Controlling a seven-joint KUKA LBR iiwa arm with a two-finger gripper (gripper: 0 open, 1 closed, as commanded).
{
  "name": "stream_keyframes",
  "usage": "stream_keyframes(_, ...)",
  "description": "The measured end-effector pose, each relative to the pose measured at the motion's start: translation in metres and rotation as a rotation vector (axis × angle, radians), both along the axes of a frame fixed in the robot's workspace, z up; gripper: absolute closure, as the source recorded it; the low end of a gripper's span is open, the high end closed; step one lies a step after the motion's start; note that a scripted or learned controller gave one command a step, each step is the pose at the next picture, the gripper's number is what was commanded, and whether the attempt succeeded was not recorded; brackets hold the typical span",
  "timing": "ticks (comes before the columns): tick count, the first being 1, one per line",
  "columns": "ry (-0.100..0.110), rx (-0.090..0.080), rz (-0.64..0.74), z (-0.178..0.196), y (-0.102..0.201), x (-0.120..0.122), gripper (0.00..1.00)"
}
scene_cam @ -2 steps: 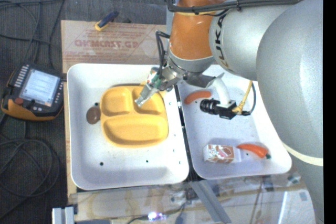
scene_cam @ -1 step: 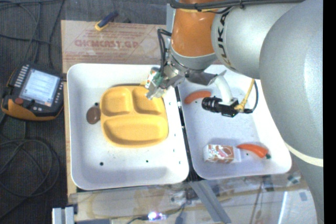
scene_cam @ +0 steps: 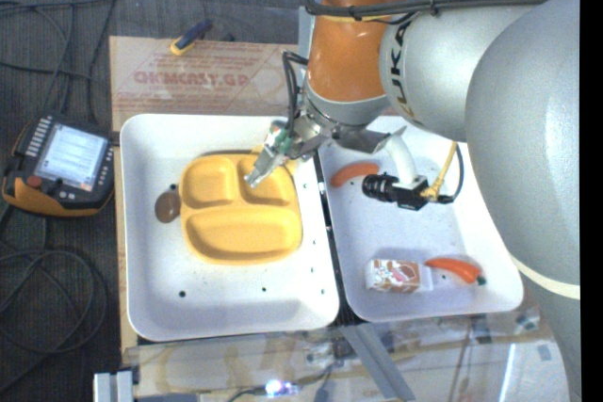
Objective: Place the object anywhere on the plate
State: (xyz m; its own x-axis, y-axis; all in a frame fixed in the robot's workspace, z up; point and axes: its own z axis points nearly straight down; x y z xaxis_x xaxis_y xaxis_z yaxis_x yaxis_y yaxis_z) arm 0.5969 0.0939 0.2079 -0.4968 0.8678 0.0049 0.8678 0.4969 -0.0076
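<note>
grey kuka arm [scene_cam: 490, 108] overhangs the shallow white right bin [scene_cam: 424, 235]. its gripper [scene_cam: 259, 167] hangs over the 1 o'clock compartment of the yellow moulded plastic plate [scene_cam: 240, 235]; open or closed: cannot tell. risk: a release near the rim could send the object rolling into the white left bin [scene_cam: 141, 297]. small green-white piece [scene_cam: 279, 139] at the gripper, likely the object, blurred.

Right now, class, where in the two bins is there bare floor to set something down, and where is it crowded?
Free: the left bin has a near strip below the yellow plate and a far-left corner above the brown disc; the right bin has its middle, between red sausage and packet. Crowded: under the hand at the plate's far-right corner; packet beside orange piece.
</note>
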Motion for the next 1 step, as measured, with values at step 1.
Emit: stream_keyframes(1,0.002,0.000,-0.002,0.0084,-0.0014,0.0011,1.00)
